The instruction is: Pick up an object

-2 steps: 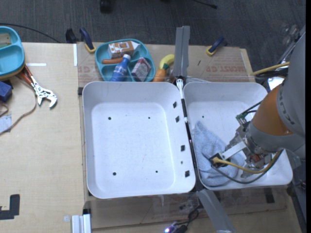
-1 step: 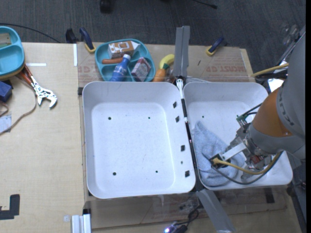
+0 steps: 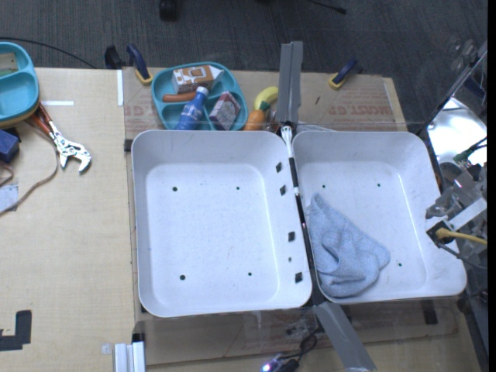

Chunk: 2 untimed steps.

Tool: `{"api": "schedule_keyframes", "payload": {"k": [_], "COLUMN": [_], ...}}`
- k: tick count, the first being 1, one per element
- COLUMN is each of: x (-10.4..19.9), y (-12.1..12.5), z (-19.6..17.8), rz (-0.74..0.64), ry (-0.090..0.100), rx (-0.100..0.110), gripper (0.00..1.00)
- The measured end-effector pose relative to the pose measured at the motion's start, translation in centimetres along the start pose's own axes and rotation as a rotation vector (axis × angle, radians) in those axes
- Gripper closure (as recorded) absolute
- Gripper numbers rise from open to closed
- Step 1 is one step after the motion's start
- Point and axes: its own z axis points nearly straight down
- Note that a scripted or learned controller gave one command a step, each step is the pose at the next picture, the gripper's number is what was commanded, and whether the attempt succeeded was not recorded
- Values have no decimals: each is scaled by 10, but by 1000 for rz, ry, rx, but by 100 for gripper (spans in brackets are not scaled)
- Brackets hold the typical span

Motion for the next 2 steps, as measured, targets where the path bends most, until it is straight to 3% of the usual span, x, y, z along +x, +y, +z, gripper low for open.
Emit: {"api": "schedule_keyframes", "payload": {"k": [1,2], "x": [-7,-6], "y": [16,15], "z": [77,85], "rz": [92,100], "ry": [2,4], "rx": [5,6], "gripper": [0,0]}}
